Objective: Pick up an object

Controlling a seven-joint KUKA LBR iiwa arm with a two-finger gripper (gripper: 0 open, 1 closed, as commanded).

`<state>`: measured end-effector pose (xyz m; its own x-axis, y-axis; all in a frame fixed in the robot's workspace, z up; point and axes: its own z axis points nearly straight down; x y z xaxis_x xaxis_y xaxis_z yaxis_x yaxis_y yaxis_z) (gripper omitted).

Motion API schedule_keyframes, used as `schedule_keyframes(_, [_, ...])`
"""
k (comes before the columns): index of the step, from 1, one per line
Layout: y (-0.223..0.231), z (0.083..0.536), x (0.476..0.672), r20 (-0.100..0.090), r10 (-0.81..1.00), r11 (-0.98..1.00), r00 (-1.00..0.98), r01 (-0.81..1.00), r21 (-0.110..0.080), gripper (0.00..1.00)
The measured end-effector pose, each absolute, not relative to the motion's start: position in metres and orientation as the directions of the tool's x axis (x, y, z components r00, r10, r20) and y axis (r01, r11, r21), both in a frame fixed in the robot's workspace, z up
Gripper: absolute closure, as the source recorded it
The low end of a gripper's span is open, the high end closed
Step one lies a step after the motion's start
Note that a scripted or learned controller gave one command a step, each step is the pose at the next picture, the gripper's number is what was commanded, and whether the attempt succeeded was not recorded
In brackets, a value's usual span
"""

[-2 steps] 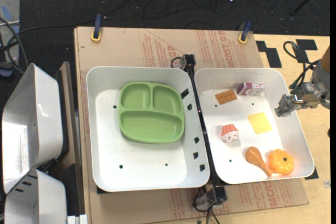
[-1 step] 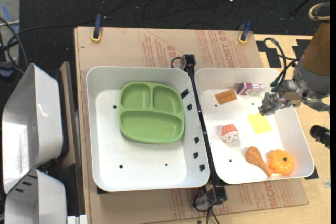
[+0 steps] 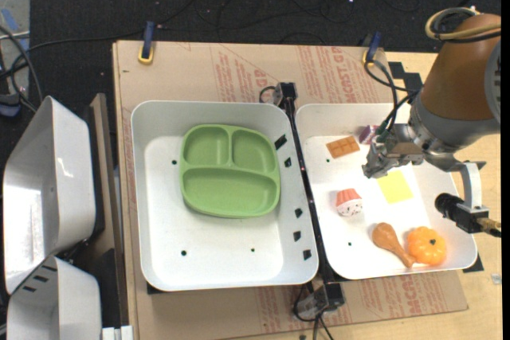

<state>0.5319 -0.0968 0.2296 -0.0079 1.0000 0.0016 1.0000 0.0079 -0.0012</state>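
In the right bin (image 3: 319, 171) lie an orange waffle-like cracker (image 3: 343, 146), a small purple piece (image 3: 366, 133), a flat yellow square (image 3: 395, 188), a pink and white cupcake (image 3: 348, 203), a tan drumstick (image 3: 390, 241) and an orange pumpkin (image 3: 427, 245). My gripper (image 3: 380, 162) hangs over the upper middle of this bin. It sits just above the yellow square's far edge and to the right of the cracker. The purple piece is partly hidden behind it. I see nothing held in it.
The left bin (image 3: 151, 203) holds a green divided plate (image 3: 231, 170). A black divider with clips (image 3: 296, 171) runs between the bins. The bench's cardboard top (image 3: 239, 68) surrounds them. White containers (image 3: 44, 195) stand off the bench at the far left.
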Motion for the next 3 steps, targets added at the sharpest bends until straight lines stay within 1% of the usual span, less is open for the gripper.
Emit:
schedule_keyframes(1, [-0.050, 0.223, 0.537, 0.001, 1.000, 0.007, -0.007, 1.000, -0.001, 1.00])
schedule_keyframes(2, [-0.004, 0.218, 0.532, 0.001, 1.000, 0.007, -0.007, 1.000, -0.001, 1.00])
schedule_keyframes(3, [0.044, 0.214, 0.535, 0.001, 1.000, 0.007, -0.007, 1.000, -0.001, 1.00])
